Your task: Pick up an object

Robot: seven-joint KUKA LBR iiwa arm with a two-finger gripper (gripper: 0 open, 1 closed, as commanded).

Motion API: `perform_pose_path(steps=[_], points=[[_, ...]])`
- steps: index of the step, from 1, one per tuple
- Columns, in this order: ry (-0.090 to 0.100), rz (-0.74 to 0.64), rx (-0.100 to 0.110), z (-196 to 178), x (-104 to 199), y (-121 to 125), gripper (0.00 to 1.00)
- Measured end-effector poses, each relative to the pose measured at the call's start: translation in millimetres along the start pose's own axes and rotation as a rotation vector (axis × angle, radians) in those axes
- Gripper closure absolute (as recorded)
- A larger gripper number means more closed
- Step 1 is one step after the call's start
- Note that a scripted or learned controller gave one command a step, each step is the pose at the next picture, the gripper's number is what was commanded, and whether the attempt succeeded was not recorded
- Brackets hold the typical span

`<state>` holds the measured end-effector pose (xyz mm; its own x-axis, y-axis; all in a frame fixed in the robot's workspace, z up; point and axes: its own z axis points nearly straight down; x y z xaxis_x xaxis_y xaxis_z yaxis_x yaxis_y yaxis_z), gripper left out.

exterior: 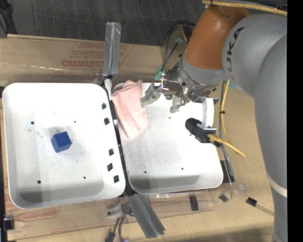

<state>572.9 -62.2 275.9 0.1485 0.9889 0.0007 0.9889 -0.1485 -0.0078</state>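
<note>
Bright overhead light nearly washes out the white bins; shadows soft, detail grainy.

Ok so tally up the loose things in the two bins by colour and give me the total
Blue: 1, the blue cube in the left-hand bin
Pink: 1, the pink cloth in the right-hand bin
Total: 2

Here's the bench, brown board with red print along its far side. Two white bins sit on it side by side, rims touching: left bin, right bin. A grey bar stands at their seam's far end, and a second bar slants out below.
</note>
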Motion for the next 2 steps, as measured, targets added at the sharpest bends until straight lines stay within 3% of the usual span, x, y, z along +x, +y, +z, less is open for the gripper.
perform_pose_path(steps=[1, 2], points=[[-0.002, 0.064, 0.0, 46.7, -57.5, 21.0, 0.0], [0.0, 0.024, -0.007, 183.0, -37.4, 51.6, 0.0]])
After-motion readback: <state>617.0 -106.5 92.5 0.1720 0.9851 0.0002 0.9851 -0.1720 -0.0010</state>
